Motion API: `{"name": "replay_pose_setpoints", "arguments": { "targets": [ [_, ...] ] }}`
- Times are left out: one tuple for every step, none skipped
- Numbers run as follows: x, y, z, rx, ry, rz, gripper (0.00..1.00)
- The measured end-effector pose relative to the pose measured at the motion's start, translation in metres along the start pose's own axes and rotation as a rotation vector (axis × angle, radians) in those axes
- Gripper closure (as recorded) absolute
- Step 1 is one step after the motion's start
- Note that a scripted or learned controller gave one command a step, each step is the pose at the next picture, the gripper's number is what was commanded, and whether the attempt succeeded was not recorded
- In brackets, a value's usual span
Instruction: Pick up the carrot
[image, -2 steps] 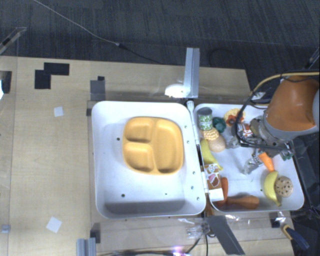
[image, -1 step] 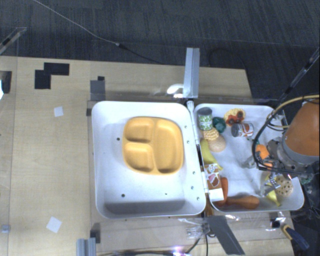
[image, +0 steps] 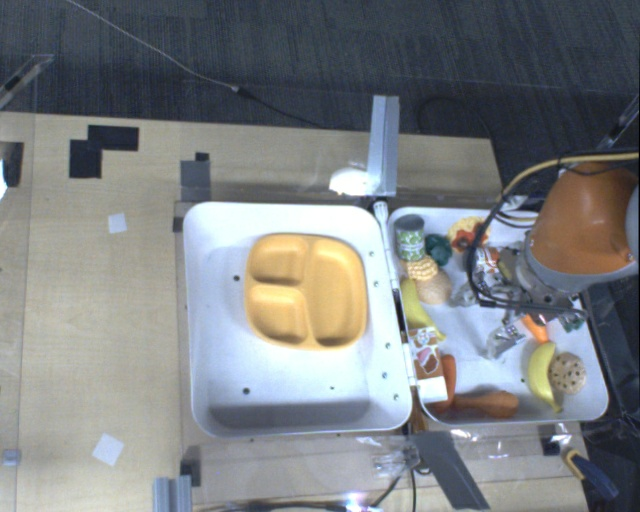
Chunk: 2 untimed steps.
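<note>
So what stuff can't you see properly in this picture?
- Gripper: the arm's orange band hangs over it, so whether it is open or shut is unclear.
- Carrot: just a small orange bit peeks out beside the wrist.
- Small toys at the right bin's top: too tiny to name.

The arm (image: 590, 225) shows a rounded orange band over a grey wrist collar, with black and yellow cables looping around it and a metallic end effector (image: 503, 338) below.
</note>
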<state>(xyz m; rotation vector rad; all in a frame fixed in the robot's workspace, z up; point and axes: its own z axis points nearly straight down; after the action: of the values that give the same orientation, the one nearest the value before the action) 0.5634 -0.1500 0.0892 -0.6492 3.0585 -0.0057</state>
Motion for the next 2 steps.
{"name": "replay_pose_setpoints", "arguments": {
  "targets": [
    [0.057, -0.035, 0.0, 0.0, 0.002, -0.185, 0.0],
    [0.019, -0.019, 0.0, -0.001, 0.003, -0.177, 0.0]
  ]
}}
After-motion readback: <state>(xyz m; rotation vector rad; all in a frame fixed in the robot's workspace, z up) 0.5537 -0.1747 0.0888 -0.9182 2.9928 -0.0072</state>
